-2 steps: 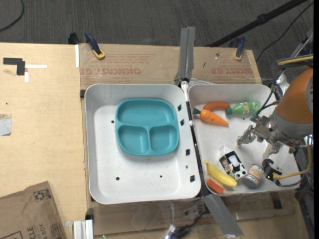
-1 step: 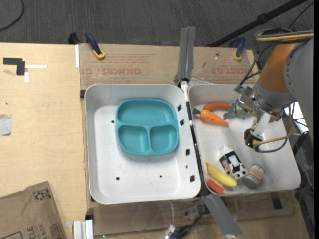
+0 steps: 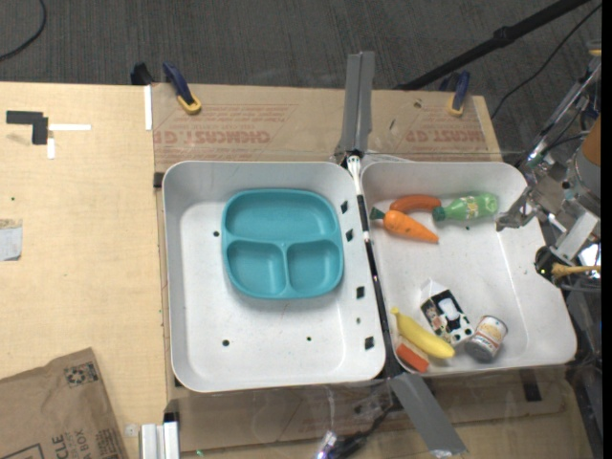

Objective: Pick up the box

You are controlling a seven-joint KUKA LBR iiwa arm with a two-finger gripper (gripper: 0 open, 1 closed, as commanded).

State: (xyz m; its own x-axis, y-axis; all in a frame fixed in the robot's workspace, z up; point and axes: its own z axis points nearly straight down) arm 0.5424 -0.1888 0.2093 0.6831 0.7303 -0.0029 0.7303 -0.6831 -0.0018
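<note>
The box [image 3: 445, 315] is small and white with black print. It lies in the front part of the right bin [image 3: 516, 285], tilted, between a yellow banana [image 3: 422, 337] and a metal can [image 3: 487, 338], touching or nearly touching both. My gripper [image 3: 524, 214] hangs over the bin's right rim, well behind and to the right of the box, with nothing visibly held.
A carrot [image 3: 411, 226], an orange-red vegetable [image 3: 415, 203] and a green bottle [image 3: 467, 207] lie at the back of the right bin. A red piece [image 3: 411, 357] sits by the banana. The left bin [image 3: 191, 285] holds a teal divided plate [image 3: 283, 243].
</note>
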